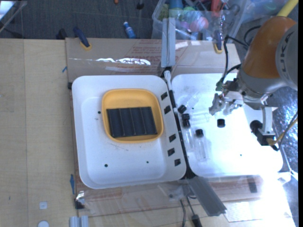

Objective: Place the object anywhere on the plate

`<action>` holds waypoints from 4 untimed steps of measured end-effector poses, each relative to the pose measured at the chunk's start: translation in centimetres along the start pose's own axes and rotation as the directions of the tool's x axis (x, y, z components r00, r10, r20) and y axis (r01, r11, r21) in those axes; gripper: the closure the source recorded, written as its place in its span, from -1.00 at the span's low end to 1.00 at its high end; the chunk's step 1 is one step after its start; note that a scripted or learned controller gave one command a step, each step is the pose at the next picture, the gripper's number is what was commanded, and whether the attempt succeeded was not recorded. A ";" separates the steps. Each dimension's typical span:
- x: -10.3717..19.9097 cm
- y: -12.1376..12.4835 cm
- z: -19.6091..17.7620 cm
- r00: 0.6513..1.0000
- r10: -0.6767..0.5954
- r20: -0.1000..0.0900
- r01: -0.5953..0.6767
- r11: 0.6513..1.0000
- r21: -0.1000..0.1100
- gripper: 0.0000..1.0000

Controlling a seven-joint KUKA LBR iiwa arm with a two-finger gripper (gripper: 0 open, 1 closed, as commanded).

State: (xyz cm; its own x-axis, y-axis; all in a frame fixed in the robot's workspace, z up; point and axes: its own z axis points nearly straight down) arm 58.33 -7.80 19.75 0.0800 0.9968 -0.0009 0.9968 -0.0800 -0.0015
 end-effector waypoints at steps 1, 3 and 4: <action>2.0 0.8 1.3 0.960 -0.280 -0.003 0.280 0.960 0.001 1.00; 5.4 -2.4 -0.9 0.769 -0.639 -0.002 0.639 0.769 -0.001 1.00; 6.1 -5.1 1.3 0.575 -0.818 -0.002 0.818 0.575 -0.002 1.00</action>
State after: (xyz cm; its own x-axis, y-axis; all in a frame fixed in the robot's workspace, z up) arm 53.78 -1.31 18.45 -0.7699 0.6382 0.0026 0.6382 0.7699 0.0001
